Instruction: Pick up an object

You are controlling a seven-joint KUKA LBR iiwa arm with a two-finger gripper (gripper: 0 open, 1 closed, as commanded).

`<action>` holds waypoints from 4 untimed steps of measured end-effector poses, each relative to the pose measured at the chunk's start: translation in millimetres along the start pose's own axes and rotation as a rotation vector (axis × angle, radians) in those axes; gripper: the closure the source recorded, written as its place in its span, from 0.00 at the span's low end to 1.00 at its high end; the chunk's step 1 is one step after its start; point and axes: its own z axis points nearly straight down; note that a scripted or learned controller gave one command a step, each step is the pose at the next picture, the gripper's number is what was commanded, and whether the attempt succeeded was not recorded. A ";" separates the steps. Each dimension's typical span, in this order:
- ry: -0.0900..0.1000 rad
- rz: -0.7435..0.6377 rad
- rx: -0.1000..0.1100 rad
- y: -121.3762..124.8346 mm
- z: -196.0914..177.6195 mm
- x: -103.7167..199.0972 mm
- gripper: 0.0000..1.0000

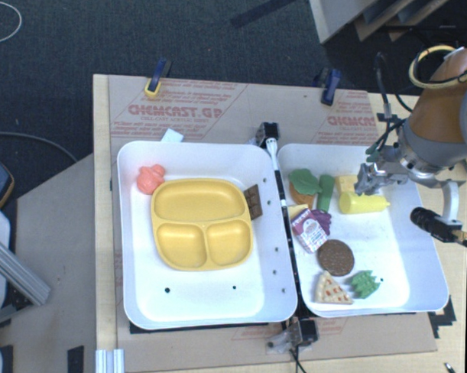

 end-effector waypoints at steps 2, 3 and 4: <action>0.005 -0.002 0.010 -29.0 -52.5 30.5 1.00; 0.006 -0.004 0.011 -59.9 -48.6 79.0 1.00; 0.005 -0.003 0.011 -94.4 -50.6 113.5 1.00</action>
